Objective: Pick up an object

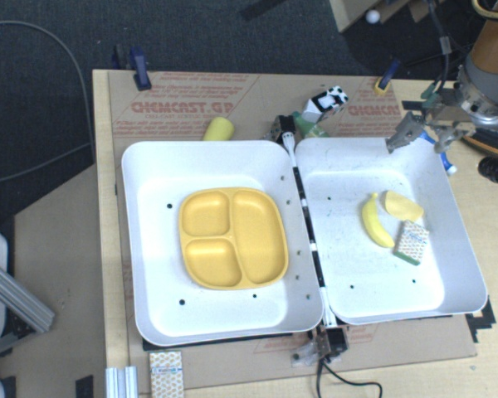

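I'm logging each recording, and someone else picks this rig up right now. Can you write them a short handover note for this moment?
Pincer: open, holding nothing, poised over the far right corner of the right bin.
Right bin contents: a banana, a yellow wedge-shaped piece touching it, and a sponge just in front of the wedge.
Left bin: holds a yellow divided plate.
On the bench behind the bins: a small yellow object.
Done: nothing picked up yet.
Left: come down onto one object, close on it, lift.
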Available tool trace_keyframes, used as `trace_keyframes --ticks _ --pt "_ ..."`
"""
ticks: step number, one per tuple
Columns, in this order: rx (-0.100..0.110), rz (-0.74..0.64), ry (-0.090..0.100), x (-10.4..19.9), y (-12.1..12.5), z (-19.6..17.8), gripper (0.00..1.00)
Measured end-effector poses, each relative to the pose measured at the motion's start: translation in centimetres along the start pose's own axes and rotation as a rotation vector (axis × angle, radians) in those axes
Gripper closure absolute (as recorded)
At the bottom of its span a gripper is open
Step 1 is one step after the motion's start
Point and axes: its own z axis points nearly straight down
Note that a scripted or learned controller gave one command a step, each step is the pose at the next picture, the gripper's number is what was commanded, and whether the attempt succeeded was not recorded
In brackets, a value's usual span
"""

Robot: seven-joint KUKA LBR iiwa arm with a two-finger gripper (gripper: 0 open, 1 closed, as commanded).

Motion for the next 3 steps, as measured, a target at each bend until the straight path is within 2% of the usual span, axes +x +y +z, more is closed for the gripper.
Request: trace_keyframes --ticks 1,2,3 --pt "0.001 0.001 0.0 0.4 -4.9 10.3 0.0" --pt "0.002 0.001 0.001 1.4 -5.1 16.5 0.0" --pt "-0.001 0.002 0.0 1.4 -5.0 15.5 1.0"
